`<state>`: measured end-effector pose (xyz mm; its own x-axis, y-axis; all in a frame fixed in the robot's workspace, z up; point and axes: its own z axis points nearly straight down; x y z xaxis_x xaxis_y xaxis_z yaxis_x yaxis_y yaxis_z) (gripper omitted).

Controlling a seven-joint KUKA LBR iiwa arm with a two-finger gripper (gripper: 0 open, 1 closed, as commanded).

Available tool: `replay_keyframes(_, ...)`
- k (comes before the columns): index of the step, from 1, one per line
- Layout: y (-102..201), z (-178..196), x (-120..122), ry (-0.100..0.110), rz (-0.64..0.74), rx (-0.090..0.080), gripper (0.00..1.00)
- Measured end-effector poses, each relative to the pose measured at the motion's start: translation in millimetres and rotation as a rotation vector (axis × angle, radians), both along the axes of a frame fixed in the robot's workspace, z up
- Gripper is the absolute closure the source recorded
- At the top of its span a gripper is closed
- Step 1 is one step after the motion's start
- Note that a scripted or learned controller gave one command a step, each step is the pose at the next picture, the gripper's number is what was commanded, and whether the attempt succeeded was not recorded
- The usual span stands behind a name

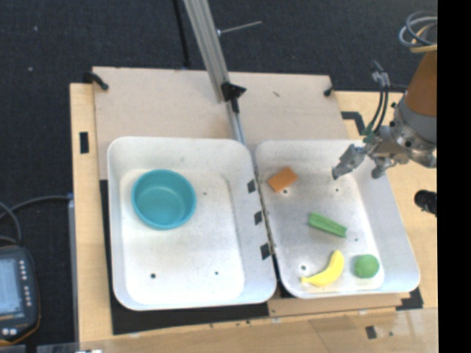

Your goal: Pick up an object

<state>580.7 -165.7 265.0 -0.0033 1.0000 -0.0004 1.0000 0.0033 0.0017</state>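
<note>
Seen from above, the gripper point(358, 162) hangs over the upper right edge of the right bin point(383, 219), its 2 fingers point(343, 166) spread apart and holding nothing. Inside that bin, an orange block point(282, 179) lies toward the upper left, a green stick point(327, 225) near the middle, a banana point(326, 270) and a green ball point(366, 265) along the lower edge. The left bin point(221, 263) holds 1 blue bowl point(163, 198) on the worktop point(88, 197).
</note>
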Motion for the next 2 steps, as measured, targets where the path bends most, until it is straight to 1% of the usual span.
replay_keyframes(1,0.1,0.0,0.1,0.000,0.000,0.001,0.00)
replay_keyframes(2,-10.1,-57.9,-0.9,0.006,-0.004,-0.001,0.00)
